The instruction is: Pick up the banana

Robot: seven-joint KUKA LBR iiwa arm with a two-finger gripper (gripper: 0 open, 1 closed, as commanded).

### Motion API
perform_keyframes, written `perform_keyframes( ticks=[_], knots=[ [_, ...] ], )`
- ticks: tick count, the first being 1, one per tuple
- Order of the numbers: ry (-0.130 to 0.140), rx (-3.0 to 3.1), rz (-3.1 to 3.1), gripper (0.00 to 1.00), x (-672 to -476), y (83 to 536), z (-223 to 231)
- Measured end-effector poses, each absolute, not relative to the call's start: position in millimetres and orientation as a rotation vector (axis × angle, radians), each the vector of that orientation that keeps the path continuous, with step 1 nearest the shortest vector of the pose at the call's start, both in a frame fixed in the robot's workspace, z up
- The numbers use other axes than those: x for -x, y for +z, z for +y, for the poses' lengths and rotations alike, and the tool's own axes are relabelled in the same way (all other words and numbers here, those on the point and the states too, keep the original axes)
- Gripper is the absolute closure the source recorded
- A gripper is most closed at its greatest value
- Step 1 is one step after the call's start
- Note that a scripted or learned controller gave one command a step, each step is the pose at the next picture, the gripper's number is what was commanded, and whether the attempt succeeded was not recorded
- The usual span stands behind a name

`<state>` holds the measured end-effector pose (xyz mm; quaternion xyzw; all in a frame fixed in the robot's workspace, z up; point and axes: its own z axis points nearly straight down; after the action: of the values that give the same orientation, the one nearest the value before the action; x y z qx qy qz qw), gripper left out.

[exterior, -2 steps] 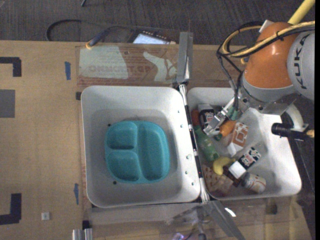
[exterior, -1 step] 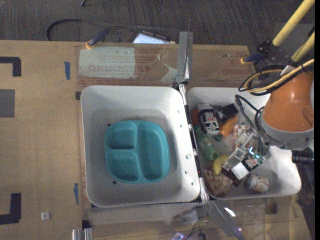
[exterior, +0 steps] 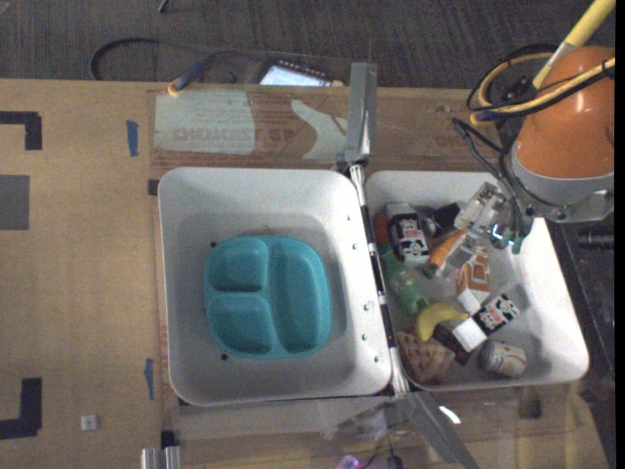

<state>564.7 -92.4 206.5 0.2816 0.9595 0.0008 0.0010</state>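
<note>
The gripper (exterior: 485,225) hangs over the right bin (exterior: 562,311), well apart from the banana (exterior: 439,318), its finger state seemingly too blurred to tell.

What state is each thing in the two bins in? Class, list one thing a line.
Teal plate: flat in the left bin, nothing on it.
Banana: lying among clutter in the right bin, not gripped.
Can: on its side.
Gripper: poised over the right bin, away from the banana.

A robotics lab: taped plywood bench (exterior: 78,291), twin white bins (exterior: 186,360), loose cables (exterior: 498,91), carpeted floor (exterior: 410,13).
</note>
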Motion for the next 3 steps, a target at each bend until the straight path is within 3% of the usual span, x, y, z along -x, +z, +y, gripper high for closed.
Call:
perform_keyframes(
  ticks=[1, 2, 3],
  knots=[
    [0.002, -0.9, 3.011, 0.0, -497.2, 143, -97],
    [0.002, -0.838, 3.025, 0.0, -565.5, 240, -110],
    [0.002, -0.819, 3.033, 0.0, -495.9, 121, -117]
  ],
)
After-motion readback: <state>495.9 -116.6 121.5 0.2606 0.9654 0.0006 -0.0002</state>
